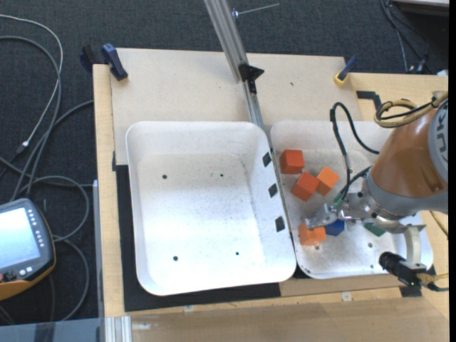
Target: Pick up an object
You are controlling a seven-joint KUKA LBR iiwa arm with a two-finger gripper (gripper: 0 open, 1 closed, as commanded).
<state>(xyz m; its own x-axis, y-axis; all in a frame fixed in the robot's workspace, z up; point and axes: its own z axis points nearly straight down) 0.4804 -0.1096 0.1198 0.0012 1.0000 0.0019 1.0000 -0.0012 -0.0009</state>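
The gripper (329, 219) (finger state I cannot tell) sits low beside the orange cube (311, 234); centre squarely over it before closing.

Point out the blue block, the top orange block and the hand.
blue block (335, 226): camera view, its top face.
top orange block (291, 161): camera view, top face.
hand (329, 217): camera view, at its tips.

Non-task items round my station: tabletop (185, 84), light wood, speckled. Blue clamp (114, 60) far-left corner, yellow clamp (345, 72) far-right. Metal rail (229, 38) slanting in from above. Pendant w/ screen (21, 244) on floor, left. Loose cables (50, 120) on dark carpet.
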